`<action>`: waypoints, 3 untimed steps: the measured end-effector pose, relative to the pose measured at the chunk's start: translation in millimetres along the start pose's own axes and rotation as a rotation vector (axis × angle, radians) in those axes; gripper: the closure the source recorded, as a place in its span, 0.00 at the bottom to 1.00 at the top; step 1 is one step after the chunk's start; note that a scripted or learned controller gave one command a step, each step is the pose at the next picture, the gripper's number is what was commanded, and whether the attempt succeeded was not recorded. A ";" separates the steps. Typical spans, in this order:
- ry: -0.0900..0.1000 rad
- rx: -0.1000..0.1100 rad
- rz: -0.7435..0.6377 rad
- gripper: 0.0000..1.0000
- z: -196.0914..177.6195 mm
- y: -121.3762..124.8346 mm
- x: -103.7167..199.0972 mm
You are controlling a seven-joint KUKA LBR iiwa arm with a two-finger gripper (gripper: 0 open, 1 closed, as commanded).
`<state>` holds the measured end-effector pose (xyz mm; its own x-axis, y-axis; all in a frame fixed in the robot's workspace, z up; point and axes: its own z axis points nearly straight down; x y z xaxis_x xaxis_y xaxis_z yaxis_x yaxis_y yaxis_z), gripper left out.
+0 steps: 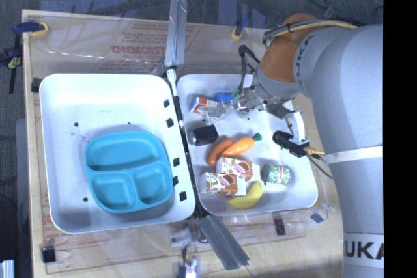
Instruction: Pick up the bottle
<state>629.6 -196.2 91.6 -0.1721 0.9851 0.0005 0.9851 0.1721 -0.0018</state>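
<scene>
Crowded around my claw (pixel 242 103), state unclear, lie cartons (pixel 228 177), carrot (pixel 238 145), banana (pixel 247 196), and small can (pixel 278 174) in right bin (pixel 306 195).

Scene evenly and brightly lit from overhead; two shallow white plastic bins (pixel 65 140) rendered near overexposure; soft shadows cast beneath the turquoise compartment tray (pixel 128 169); pale reflections noted on the clear sheet over the wooden bench (pixel 124 39); small items slightly soft; mild graininess observed throughout.
</scene>
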 end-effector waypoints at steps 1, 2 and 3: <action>0.012 0.030 0.017 0.00 5.5 17.6 -16.8; 0.005 0.028 0.010 1.00 -5.0 18.5 -17.4; 0.003 0.028 0.010 0.00 -5.8 18.5 -18.3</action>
<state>651.0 -211.0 97.4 -0.1624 0.9867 0.0035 0.9863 0.1625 -0.0294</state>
